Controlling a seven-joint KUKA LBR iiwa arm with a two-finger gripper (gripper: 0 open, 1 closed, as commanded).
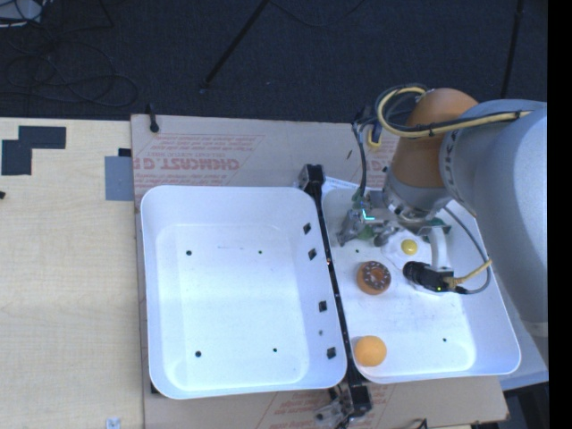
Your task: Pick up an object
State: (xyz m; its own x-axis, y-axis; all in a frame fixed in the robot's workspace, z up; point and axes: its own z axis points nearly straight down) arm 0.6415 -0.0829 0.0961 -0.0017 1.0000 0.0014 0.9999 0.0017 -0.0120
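Bright overhead light, soft shadows, slight blur

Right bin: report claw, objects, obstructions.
Claw low at far end of right bin. Brown disc just nearer than it, small yellow piece beside, orange ball at near edge. None stacked, none covered.

This looks like a robot lab: a grey arm hangs over the right bin, the left bin beside it, both on cardboard on a pale wooden bench; behind, loose cables and a stand leg lie on the dark floor
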